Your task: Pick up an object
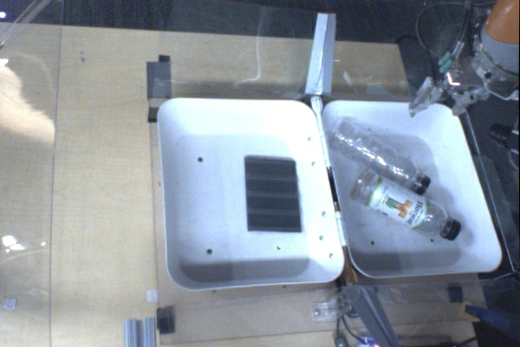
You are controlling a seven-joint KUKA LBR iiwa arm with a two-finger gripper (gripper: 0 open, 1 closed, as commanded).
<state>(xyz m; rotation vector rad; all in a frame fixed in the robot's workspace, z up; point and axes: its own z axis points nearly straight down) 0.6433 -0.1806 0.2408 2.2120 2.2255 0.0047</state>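
Note:
Two clear plastic bottles lie in the right bin point(479, 252). One bottle point(375, 152) has no label and runs diagonally, its dark cap pointing to the lower right. In front of it lies a bottle point(400, 206) with a white, green and orange label and a black cap. A black ribbed rectangular block point(272, 193) lies flat in the middle of the left bin point(187, 256). My gripper point(444, 100) hangs over the far right corner of the right bin, above and behind the bottles, open with nothing between its fingers.
A metal divider post point(321, 53) stands behind the seam between the bins. Cables and clear tubing hang around the wrist at top right. A clear plastic sheet covers the bench to the left of the bins.

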